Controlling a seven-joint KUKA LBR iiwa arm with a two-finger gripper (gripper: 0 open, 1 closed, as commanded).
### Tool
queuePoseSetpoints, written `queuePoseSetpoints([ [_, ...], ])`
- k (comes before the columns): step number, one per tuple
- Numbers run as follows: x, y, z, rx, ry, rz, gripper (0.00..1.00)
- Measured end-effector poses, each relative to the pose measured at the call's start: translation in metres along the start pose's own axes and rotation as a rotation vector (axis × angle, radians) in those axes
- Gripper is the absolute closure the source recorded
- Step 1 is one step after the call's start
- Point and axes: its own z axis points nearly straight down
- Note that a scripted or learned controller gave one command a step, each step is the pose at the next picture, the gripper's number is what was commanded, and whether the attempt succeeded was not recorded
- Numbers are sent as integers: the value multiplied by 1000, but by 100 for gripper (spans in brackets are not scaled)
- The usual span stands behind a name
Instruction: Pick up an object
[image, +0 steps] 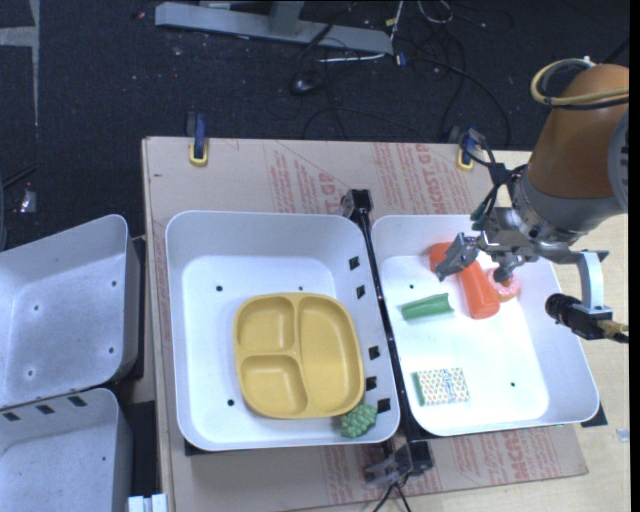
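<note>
My gripper (482, 260) hangs over the far part of the right bin (520, 400), its two dark fingers spread apart with nothing between them. An orange block (480, 292) lies right under and just in front of the fingers. A pink piece (508, 288) peeks out beside it, and a red-orange piece (440, 256) lies by the left finger. A green stick (426, 306) lies to the left of the orange block. A small patterned packet (442, 385) rests nearer the front.
The left bin (200, 300) holds a yellow divided plate (298, 354) and a green broccoli-like lump (358, 420) at its front right corner. A black divider (372, 290) runs between the bins. White panels (60, 300) lie off the bench to the left.
</note>
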Motion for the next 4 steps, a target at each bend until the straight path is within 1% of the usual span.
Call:
queuePoseSetpoints([
  [1, 0, 2, -7, -13, -1, -2, 0],
  [2, 3, 0, 58, -6, 0, 0, 0],
  [3, -5, 3, 106, -8, -1, 1, 0],
  [4, -4, 3, 157, -8, -1, 1, 0],
])
